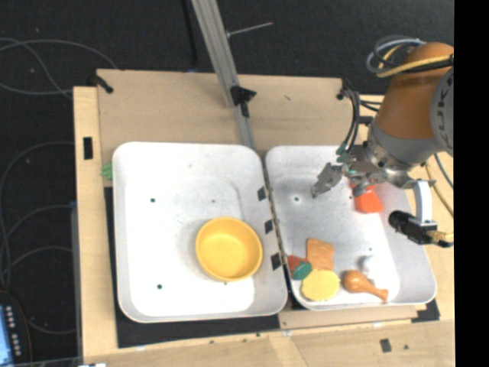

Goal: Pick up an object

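My gripper (342, 183) hangs over the upper middle of the right bin (306, 167). One grey finger (325, 180) splays out toward the lower left, and the jaws look open with nothing between them. A red-orange block (368, 200) lies just right of the gripper, partly under the wrist. Along the bin's front edge lie an orange flat piece (321, 253), a yellow round piece (320, 285), a small green piece (302, 269) and a brown drumstick-shaped toy (364, 283).
A yellow bowl (228, 248) sits in the left bin (168, 174), toward its front right. A grey metal post (221, 52) slants up from behind the bins' divider. A black part with a white bracket (412, 225) sticks out over the right bin's right side.
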Robot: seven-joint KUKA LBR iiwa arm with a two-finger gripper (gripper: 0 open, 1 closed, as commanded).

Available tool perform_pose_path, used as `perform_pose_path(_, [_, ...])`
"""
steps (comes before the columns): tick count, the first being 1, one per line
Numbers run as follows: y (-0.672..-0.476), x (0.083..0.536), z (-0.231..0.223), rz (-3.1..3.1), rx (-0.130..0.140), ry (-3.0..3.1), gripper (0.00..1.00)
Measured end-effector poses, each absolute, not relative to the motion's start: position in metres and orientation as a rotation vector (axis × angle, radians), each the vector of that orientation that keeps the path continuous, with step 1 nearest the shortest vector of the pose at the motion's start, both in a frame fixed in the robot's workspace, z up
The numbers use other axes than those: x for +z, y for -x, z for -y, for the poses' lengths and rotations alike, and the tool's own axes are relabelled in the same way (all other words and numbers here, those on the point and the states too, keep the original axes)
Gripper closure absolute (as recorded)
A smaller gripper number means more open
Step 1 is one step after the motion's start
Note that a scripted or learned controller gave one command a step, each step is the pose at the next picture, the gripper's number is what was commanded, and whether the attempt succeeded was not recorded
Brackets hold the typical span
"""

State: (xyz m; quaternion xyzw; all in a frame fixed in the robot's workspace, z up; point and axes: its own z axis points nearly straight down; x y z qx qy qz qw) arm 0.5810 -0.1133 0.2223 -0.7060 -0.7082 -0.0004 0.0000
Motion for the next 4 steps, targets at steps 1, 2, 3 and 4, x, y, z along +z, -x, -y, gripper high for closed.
perform_pose_path(1, [-0.581,0.222,0.113,2.224,-0.002,2.22,0.0])
perform_pose_path(2, [-0.581,0.18,0.116,2.22,0.006,2.222,0.0])
perform_pose_path(3, [-0.578,0.125,0.109,2.217,0.003,2.224,0.0])
perform_pose_path(4, [-0.578,0.099,0.11,2.218,0.006,2.225,0.0])
